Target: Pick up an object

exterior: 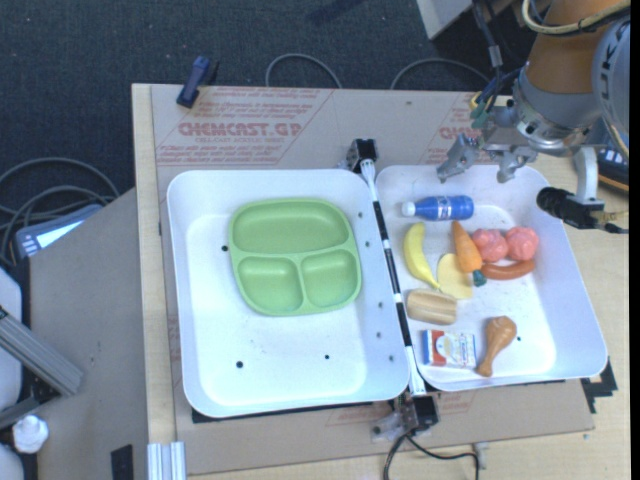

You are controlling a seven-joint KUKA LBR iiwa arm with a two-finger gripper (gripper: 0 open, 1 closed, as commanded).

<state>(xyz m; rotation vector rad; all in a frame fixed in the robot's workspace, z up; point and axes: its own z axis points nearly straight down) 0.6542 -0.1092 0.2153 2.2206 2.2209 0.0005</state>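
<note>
Left bin (200,368): white plastic, smooth, slight sheen. Green tray (295,255), frame centre: matt plastic, smooth. Blue bottle (440,208), upper right: glossy plastic. Banana (416,256), carrot (465,250), drumstick (496,340): smooth toy plastic. Bench board (250,128), upper frame: matt brown, printed red lettering. Gripper (482,165): dull grey metal.

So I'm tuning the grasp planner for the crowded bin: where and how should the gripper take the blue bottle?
Grip the blue bottle across the middle of its body, coming straight down. It lies on its side, long axis running left to right, so the fingers should close front to back. The gripper hovers just beyond it, and the bottle's far side looks free; the banana lies close in front.
</note>
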